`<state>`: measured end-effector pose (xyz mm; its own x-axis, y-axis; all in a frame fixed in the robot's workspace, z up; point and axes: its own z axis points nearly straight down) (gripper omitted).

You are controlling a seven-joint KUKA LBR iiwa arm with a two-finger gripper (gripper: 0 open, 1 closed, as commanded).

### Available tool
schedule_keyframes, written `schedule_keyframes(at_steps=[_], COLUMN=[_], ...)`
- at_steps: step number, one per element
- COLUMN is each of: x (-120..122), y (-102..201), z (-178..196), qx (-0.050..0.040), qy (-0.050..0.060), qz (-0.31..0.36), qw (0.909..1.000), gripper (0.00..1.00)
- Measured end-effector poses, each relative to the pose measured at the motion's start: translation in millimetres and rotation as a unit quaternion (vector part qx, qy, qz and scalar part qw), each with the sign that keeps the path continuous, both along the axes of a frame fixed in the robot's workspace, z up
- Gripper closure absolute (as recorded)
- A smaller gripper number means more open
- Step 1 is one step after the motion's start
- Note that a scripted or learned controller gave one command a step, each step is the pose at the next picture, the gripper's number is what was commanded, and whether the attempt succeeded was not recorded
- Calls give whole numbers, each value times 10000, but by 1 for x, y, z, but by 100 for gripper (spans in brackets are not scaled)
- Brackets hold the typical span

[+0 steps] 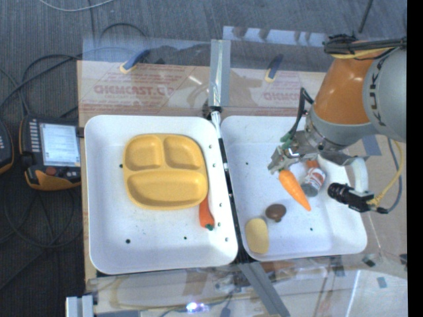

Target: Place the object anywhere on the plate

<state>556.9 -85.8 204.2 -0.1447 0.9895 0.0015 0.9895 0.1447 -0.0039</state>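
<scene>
My target plate [164, 170] is yellow with three compartments, lying flat in the left bin. An orange carrot [294, 188] lies slanted in the right bin, its thick end just under my gripper [283, 156], its tip pointing toward the bin's near right corner.

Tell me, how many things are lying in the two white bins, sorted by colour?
Orange: 2, a carrot in the right bin and a smaller carrot in the left bin
Yellow: 2, the plate and a potato
Brown: 1, a small round lump
Total: 5
</scene>
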Motion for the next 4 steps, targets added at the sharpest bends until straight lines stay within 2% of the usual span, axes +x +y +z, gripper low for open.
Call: schedule_keyframes(at_steps=[1,2,3,4], x=[21,27,82,82], y=[60,111,170,170], z=[-24,-23,-23,-23], qx=[1,5,1,2], qy=[9,-1,-5,-6], qz=[1384,2928,3511,3510], qw=[9904,9562,9363,9364], gripper=[100,100,100,0])
